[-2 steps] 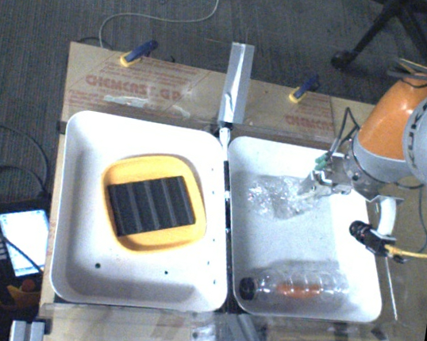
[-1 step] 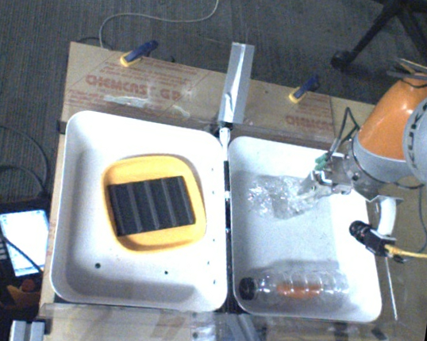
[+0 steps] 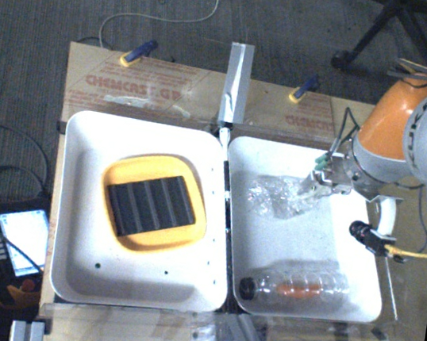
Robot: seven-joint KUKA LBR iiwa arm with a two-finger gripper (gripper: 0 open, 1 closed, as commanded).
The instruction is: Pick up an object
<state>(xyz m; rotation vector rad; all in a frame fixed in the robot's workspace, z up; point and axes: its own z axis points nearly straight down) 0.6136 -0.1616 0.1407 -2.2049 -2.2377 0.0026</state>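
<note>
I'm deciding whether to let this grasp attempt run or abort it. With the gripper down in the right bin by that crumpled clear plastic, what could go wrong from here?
1. The crumpled clear plastic looks thin and slippery; the gripper sits at its edge, so it may slip or tear loose when lifted.
2. The gripper is close to the right bin's back wall; a deeper push may scrape it.
3. The clear bottle lies loose and could roll if the bin is jolted.

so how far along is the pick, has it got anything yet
Done: the arm has reached into the right bin, and its end effector sits at the far side, at the edge of the crumpled clear wrap. In hand: nothing that can be seen lifted; the wrap looks to lie on the bin floor. Left: a firm grasp and a lift. The bottle and the yellow tray lie untouched.
</note>
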